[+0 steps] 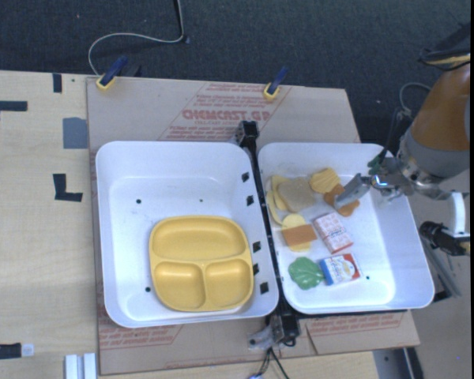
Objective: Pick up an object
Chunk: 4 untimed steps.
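Seen from the one camera above the bench, two shallow white bins sit side by side on a cardboard sheet (221, 109). The left bin (118, 172) carries one yellow divided tray (201, 260) with three compartments, its long axis running from 9 to 3 o'clock, lying toward the 5 o'clock part of that bin.

The right bin (395, 267) holds a cluster of small play-food pieces in its left half. I count one ridged yellow chip (325, 181) at about 12 o'clock of the cluster, one pale tan slab (294, 193) just left of it, round pale yellow slices (278, 204) stacked at 9 o'clock whose number I cannot tell, one orange block (299, 234) in the middle, one red-and-white carton (331, 230) at 3 o'clock with its long axis pointing from 11 to 5 o'clock, one green leafy piece (304, 272) at 6 o'clock, and one blue-and-red packet (340, 269) just right of it, lying lengthwise from 8 to 2 o'clock.

The arm (442, 125) comes in from 3 o'clock. Its gripper (348, 199) points toward 8 o'clock, its tip over a small brown-orange piece (347, 207) just right of the chip. Whether the pincer is spread or closed I cannot tell.

Two clamps hold the cardboard's far edge: one yellow (105, 80), one blue-and-yellow (273, 85).
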Tool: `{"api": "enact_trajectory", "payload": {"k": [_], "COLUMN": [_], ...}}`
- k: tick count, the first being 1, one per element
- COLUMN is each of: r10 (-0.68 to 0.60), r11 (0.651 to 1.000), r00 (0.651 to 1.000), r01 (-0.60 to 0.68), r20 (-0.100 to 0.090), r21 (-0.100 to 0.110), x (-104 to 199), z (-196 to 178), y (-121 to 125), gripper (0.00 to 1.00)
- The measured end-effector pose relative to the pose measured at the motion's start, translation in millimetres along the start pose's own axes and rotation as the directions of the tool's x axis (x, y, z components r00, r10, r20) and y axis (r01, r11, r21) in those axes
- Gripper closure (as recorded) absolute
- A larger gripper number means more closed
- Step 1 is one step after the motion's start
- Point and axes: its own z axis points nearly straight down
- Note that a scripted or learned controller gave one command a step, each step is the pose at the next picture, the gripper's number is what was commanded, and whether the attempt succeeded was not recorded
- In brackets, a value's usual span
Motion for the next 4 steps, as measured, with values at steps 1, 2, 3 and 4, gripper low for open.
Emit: {"api": "enact_trajectory", "payload": {"k": [1,2,3,4], "r10": [0.000,-0.003,-0.003,-0.006], "r11": [1.000,1.000,1.000,1.000], "r00": [1.000,1.000,1.000,1.000], "r01": [0.000,0.003,0.003,0.006], "r20": [0.005,0.001,0.002,-0.002], "r21": [-0.017,-0.009,-0.014,-0.002], "x": [25,6,8,91], "z": [95,105,93,7], "y": [74,115,116,91], "gripper": [0.00,0.00,1.00,1.00]}}
